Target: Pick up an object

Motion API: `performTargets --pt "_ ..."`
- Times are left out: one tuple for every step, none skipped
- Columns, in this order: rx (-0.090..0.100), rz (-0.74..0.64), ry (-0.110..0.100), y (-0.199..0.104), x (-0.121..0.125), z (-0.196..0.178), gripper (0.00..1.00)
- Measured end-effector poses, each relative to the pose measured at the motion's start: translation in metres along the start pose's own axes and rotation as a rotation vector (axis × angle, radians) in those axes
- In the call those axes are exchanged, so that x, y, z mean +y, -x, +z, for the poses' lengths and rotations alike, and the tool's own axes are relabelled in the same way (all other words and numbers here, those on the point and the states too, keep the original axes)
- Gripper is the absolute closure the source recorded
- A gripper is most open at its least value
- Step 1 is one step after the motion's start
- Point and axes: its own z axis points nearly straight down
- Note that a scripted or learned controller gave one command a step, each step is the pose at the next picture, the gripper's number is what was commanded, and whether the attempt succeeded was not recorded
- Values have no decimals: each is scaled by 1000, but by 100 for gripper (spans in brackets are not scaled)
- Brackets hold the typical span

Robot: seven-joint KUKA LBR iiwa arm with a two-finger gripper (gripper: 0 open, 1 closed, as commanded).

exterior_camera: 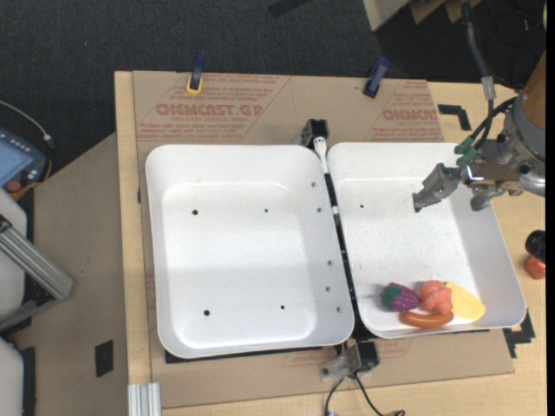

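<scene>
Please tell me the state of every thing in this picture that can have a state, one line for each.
gripper: open, holding nothing, above the right bin's far half
right bin: holds toy food in its near corner
purple grapes: lying in the right bin, beside the other toys
orange-red toy: lying, touching the sausage
sausage: lying flat by the bin's near edge
yellow piece: lying flat
left bin: nothing in it

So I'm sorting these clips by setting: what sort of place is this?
Probably a robotics lab bench for grasping trials. Two shallow white plastic bins sit on a clamped brown cardboard sheet, small plastic toy foods lie in the right bin's near corner, and a grey robot arm's gripper hangs over that bin.
</scene>
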Motion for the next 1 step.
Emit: performTargets --pt "2 -3 7 -49 1 -111 0"
